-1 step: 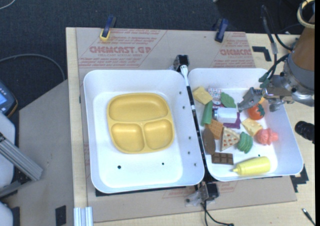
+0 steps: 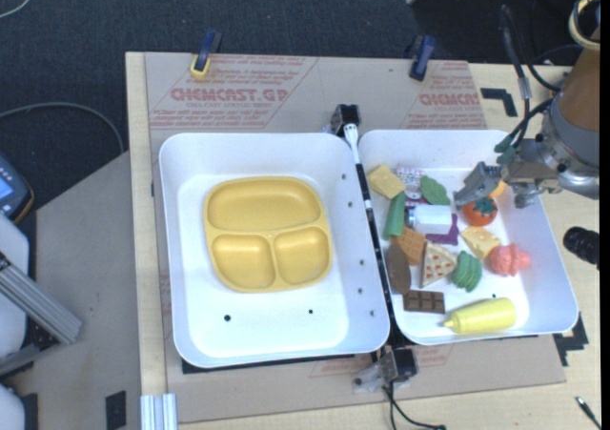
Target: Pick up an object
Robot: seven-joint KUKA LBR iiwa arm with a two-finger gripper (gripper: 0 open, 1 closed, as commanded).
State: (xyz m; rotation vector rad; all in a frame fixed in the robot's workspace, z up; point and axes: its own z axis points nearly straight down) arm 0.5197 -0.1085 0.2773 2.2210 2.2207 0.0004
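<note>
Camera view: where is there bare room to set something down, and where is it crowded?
Bare floor rings the yellow divided plate in the left bin, widest along its front edge. The right bin is crowded with toy food from the cheese wedge to the mustard bottle; its far corner near the rim is barer.

The arm (image 2: 581,123) runs off the right edge, its upper links cut away. The gripper (image 2: 488,185) covers part of the toy tomato (image 2: 479,213) (only its lower half shows), and whether its fingers are parted is unclear. A small printed packet (image 2: 411,174) among the toy food is too small to read.
</note>
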